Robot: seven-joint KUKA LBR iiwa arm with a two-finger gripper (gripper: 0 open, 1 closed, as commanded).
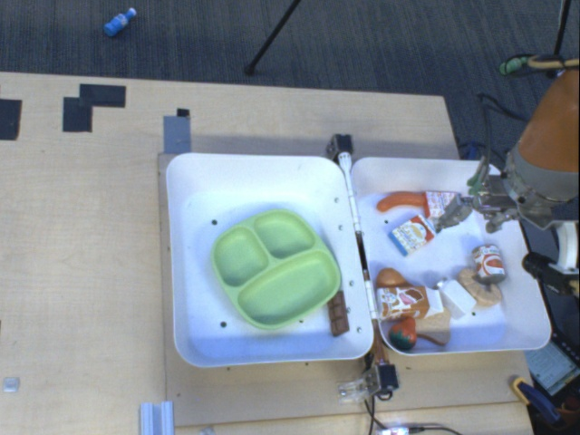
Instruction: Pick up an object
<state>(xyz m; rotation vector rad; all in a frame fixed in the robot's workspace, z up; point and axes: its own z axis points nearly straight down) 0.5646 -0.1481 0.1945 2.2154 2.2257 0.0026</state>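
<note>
The right bin (pixel 521 333) holds several small items: an orange sausage-shaped piece (pixel 401 201), a red and white packet (pixel 441 200), a small blue and white box (pixel 410 235), a round brown and white piece (pixel 488 263), a brown packet (pixel 403 302) and a red and green fruit (pixel 403 333). My gripper (pixel 453 214) hangs over the upper right of this bin. It sits just right of the small box, beside the red and white packet. Nothing shows as held in it.
The left bin (pixel 186 243) carries a green divided plate (pixel 276 267), with a brown bar (pixel 337 315) by its right wall. A white block (pixel 453 297) and a tan piece (pixel 476 288) lie in the right bin. The arm's orange band (pixel 555 134) stands over the bench's right edge.
</note>
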